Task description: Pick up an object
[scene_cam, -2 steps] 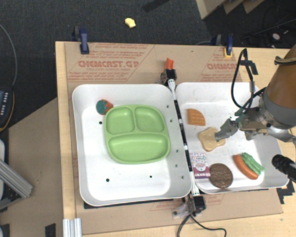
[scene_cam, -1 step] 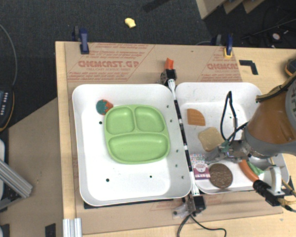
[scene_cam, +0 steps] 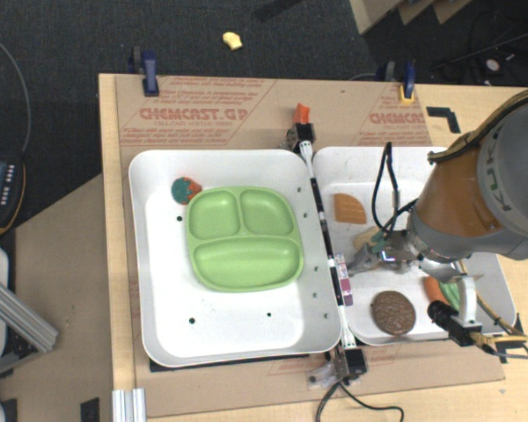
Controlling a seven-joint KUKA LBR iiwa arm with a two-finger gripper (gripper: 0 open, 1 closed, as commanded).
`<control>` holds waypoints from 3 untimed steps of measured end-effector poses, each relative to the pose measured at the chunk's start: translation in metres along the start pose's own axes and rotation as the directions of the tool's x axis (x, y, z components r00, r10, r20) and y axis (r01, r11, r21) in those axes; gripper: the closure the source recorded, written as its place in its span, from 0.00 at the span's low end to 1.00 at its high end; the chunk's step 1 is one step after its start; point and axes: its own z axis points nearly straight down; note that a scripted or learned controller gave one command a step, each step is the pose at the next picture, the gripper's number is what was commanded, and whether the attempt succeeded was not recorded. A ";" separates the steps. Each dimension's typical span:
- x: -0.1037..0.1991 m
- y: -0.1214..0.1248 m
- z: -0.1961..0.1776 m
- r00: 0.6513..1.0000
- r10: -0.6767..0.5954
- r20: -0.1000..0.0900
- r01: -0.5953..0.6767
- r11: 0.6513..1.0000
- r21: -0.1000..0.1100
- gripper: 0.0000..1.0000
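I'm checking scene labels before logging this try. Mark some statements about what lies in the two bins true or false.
1. A green divided plate lies in the left bin. True.
2. A brown round disc lies in the right bin. True.
3. The plate's compartments hold food. False: they look bare.
4. The orange wedge lies in the left bin. False: it is in the right bin.
5. A small multicoloured ball sits beside the plate's upper left corner. True.

Two white bins (scene_cam: pixel 158 236) sit side by side on a brown board (scene_cam: pixel 211 112). Blue clamps (scene_cam: pixel 148 70) grip the board's far edge. A yellow scrap (scene_cam: pixel 233 40) lies on dark carpet (scene_cam: pixel 114 16).
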 end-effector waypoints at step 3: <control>-0.086 0.031 -0.095 1.000 0.008 0.005 -0.008 1.000 -0.005 1.00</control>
